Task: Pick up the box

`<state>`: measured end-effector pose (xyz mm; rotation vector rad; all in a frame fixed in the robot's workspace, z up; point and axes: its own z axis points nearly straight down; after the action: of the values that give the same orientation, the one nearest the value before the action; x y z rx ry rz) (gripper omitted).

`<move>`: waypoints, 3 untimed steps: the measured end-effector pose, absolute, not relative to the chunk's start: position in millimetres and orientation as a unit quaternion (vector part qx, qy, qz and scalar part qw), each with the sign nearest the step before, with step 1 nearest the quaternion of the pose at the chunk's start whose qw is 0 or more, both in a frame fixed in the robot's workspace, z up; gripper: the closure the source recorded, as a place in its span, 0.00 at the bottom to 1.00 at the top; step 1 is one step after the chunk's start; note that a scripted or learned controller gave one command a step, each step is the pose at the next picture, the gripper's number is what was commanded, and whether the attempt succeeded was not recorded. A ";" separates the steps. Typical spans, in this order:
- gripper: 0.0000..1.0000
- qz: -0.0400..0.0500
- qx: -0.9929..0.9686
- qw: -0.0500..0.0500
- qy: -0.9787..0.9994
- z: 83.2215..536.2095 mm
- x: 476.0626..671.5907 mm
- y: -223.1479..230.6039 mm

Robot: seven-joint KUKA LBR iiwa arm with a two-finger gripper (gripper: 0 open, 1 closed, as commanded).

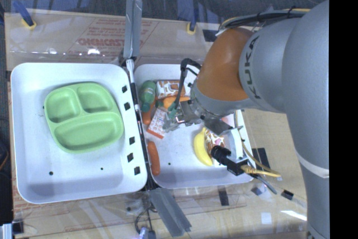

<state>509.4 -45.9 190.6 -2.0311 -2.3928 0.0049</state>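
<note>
In the right-hand white bin [184,173] a clutter of small items is seen: a green bottle [147,93], a small printed box [168,88] lying flat near the bin's far wall, an orange piece [167,102] just beside it, a red-and-white packet [157,123], a sausage-like orange item [154,157] by the near left corner, and a banana [201,148] with a dark-labelled wrapper [214,141] touching it. The left bin [33,176] is occupied by a green divided plate [84,117]. The gripper [180,116] is lowered into the right bin between the packet and the banana, near the box but not over it; whether the jaws are spread or closed cannot be told, since they are masked by the wrist and the clutter, and nothing is seen held between them. The step in hand is judged to be the approach to the box. It would be done well if the jaws were brought over the box's shorter width, aligned with its edges, and lowered clear of the bottle and the orange piece, so that neighbours are not pinched or dragged along.
</note>
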 end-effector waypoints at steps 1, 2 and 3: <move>1.00 0.000 -0.554 0.000 -0.833 251.1 578.8 -10.2; 1.00 0.001 -0.565 0.002 -0.825 190.6 510.4 -51.2; 1.00 0.000 -0.577 0.001 -0.817 233.2 564.4 -1.2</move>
<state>564.4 -1.2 233.2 -1.8121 -2.5644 0.0015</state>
